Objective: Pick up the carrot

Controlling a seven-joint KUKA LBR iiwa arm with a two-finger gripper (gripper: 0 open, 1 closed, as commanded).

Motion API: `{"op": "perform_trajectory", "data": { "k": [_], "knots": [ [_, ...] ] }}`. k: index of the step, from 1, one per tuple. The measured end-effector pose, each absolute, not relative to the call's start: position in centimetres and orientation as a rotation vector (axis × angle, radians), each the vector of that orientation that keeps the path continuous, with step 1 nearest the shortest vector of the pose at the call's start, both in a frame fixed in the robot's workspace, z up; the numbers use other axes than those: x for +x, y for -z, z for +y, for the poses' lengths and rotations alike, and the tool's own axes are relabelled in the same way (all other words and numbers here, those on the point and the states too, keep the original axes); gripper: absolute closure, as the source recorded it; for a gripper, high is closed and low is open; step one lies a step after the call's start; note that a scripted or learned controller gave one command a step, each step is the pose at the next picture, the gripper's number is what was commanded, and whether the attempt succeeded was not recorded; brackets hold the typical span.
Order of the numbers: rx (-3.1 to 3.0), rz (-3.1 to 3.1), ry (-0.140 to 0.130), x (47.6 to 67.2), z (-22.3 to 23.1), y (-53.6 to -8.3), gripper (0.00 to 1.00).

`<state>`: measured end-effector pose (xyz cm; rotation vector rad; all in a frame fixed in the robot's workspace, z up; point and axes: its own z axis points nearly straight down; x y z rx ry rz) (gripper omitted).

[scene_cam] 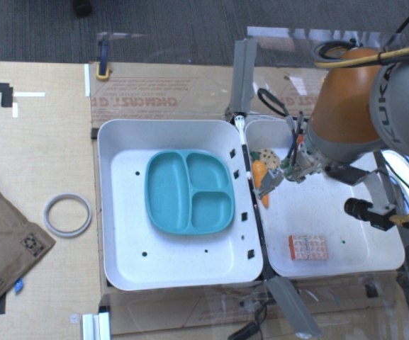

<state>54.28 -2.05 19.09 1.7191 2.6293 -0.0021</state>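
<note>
Cardboard [163, 91] under the bins reads "CHEMCAST GP", mirrored. Gripper [270, 180] fingers pinch the tapered orange carrot [260, 178] at the right bin's [346, 261] left wall. A smooth teal divided plate [189, 191] sits in the left bin [119, 211].

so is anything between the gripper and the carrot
Nothing visible. The gripper is right at the carrot, which lies against the left wall of the right bin. A greenish item sits just behind the carrot, not between them.

Arm [353, 98] bent low, tool [273, 179] angled down-left.
</note>
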Motion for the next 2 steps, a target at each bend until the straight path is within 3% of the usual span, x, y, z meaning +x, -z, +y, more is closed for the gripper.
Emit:
{"op": "perform_trajectory", "data": {
  "k": [1, 2],
  "knots": [
    [1.617, 2.695, 0.004, 54.0, 3.3, -19.1, 0.0],
    [1.731, 2.624, 0.003, 47.7, -0.3, -19.1, 0.0]
  ]
}}
